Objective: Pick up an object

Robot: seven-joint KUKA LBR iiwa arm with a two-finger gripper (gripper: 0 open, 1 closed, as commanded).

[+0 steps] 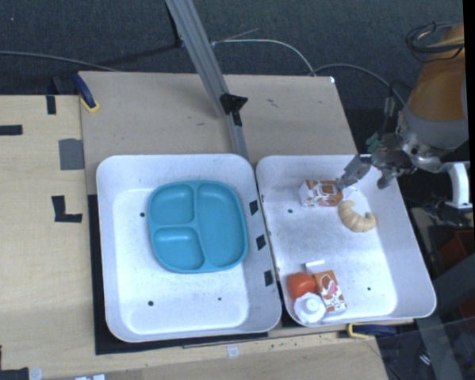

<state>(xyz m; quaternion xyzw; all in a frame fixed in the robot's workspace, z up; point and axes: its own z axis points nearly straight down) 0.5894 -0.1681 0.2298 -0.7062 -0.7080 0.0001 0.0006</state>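
Observation:
The right bin (pixel 400 256) holds several items. A small white and orange carton (pixel 320 193) lies near its far side, with a tan croissant (pixel 356 215) just right of it. At the near edge sit a red round object (pixel 301 284), a second white and orange carton (pixel 328 290) and a white bottle (pixel 309 307). My gripper (pixel 366 177) hovers over the bin's far right corner, open, with one finger (pixel 352 174) slanting down towards the first carton's right end. Nothing is between the fingers.
The left bin (pixel 128 302) holds a blue divided plate (pixel 197 225). A grey metal pole (pixel 207 60) slants across the bench behind the bins. Cables run over the dark floor at the back.

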